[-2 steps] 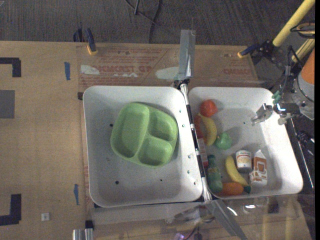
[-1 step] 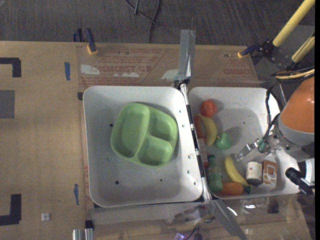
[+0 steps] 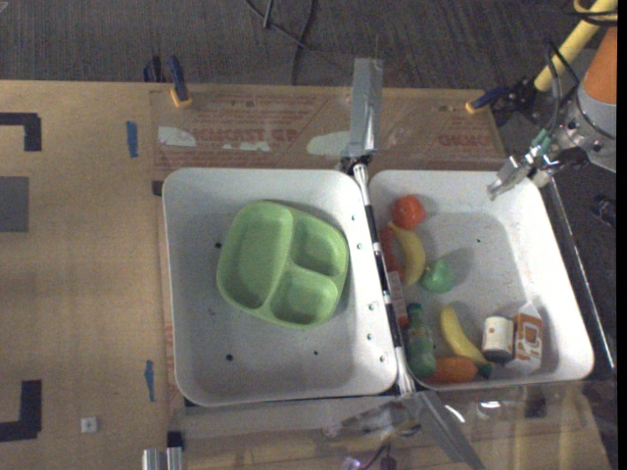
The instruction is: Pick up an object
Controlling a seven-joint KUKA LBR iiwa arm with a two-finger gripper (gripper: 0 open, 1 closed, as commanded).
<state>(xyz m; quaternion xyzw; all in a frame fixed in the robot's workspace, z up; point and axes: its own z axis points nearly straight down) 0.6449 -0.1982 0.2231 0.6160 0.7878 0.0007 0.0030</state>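
Note:
The right bin (image 3: 558,292) holds several toy foods. A red tomato (image 3: 409,211) lies at its far left, with a yellow banana (image 3: 412,254) and a green round piece (image 3: 438,276) below it. Along the near edge are a green bottle (image 3: 420,339), a second banana (image 3: 455,333), an orange carrot (image 3: 455,369), a white can (image 3: 498,338) and an orange-and-white carton (image 3: 529,337). My gripper (image 3: 516,173) hangs over the bin's far right corner, well away from every item, with nothing seen in it.
The left bin (image 3: 196,341) carries a light green divided plate (image 3: 284,262). A metal divider post (image 3: 364,116) rises between the bins at the back. Yellow cabling (image 3: 573,42) and the arm occupy the top right. Bare bin floor (image 3: 490,253) lies under the gripper.

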